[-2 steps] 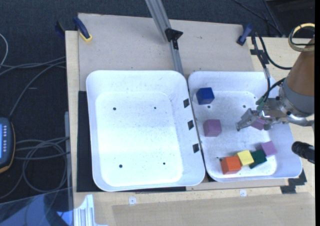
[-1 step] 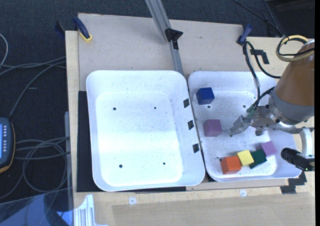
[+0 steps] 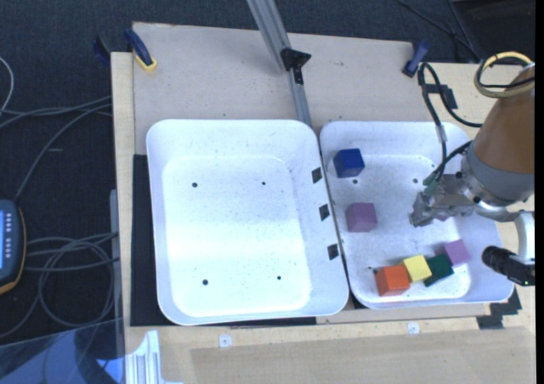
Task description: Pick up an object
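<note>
The gripper (image 3: 422, 214), its opening impossible to tell, hangs low in the right bin (image 3: 387, 140), the purple cube (image 3: 361, 217) at its nine o'clock, seemingly lined up for a grab.

blue cube (image 3: 348, 162), purple cube (image 3: 362, 217), orange block (image 3: 392, 279), yellow block (image 3: 417, 268)

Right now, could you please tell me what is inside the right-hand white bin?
Right-hand white bin: blue cube, purple cube, orange block, yellow block, green block, lilac block. The claw hides the floor beneath.
</note>
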`<state>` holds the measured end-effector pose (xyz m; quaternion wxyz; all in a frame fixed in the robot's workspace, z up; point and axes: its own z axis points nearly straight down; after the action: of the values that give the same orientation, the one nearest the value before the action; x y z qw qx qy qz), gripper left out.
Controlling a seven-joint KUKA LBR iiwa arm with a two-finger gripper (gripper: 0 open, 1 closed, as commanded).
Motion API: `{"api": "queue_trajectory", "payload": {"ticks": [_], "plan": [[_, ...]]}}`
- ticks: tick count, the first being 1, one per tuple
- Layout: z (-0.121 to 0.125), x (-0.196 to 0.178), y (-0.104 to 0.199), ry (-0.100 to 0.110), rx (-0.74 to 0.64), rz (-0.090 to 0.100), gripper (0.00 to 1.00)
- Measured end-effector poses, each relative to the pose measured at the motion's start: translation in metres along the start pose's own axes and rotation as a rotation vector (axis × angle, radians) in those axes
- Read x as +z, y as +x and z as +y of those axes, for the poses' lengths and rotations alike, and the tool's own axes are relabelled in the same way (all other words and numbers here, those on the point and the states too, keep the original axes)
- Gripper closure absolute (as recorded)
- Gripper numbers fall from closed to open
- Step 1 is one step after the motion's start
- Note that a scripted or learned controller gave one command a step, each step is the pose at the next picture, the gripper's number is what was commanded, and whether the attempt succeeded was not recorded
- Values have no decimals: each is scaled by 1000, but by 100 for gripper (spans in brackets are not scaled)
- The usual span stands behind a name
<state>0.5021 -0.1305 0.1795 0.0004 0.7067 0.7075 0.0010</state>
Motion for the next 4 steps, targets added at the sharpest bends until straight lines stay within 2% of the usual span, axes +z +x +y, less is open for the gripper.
{"api": "queue_trajectory", "payload": {"ticks": [1,2,3,4], "plan": [[2,-54,0,-5,-1,-3,100],[3,-60,0,-1,0,-1,100],[16,-70,49,0,-6,1,100],[19,-62,105,4,-6,2,100]]}}
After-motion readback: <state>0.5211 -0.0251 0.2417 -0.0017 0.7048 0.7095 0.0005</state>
